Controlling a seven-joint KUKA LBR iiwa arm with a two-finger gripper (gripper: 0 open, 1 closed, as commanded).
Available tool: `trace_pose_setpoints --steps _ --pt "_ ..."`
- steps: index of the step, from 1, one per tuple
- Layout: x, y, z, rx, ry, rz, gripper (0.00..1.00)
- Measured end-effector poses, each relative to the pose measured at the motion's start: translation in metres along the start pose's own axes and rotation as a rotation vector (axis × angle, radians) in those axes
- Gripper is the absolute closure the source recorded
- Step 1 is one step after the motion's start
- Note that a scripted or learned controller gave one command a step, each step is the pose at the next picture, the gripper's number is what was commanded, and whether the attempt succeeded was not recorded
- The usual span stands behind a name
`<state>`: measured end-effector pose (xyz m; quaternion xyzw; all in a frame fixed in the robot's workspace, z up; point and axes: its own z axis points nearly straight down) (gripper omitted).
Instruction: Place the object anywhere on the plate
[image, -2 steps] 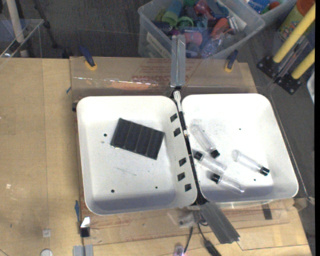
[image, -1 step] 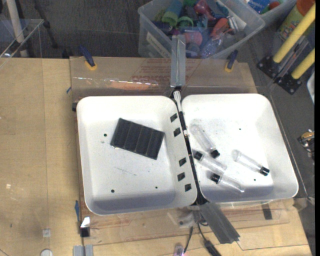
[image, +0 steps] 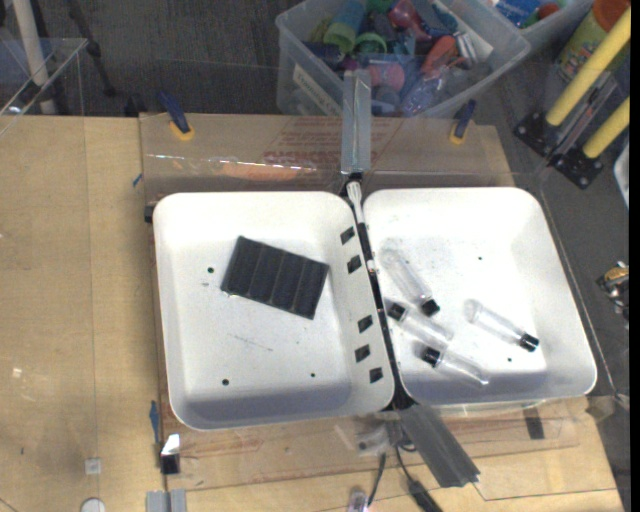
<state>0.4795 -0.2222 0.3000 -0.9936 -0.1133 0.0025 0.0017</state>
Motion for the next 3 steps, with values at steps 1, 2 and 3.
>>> trace_pose_setpoints --steps 1,2,3 --pt "0.000 0.001 -0.055 -0.003 0.003 -0.029 1.00" --pt "-0.001 0.001 -0.067 -0.004 0.003 0.022 1.00" --pt "0.000 0.000 -0.051 0.000 0.000 -0.030 1.00"
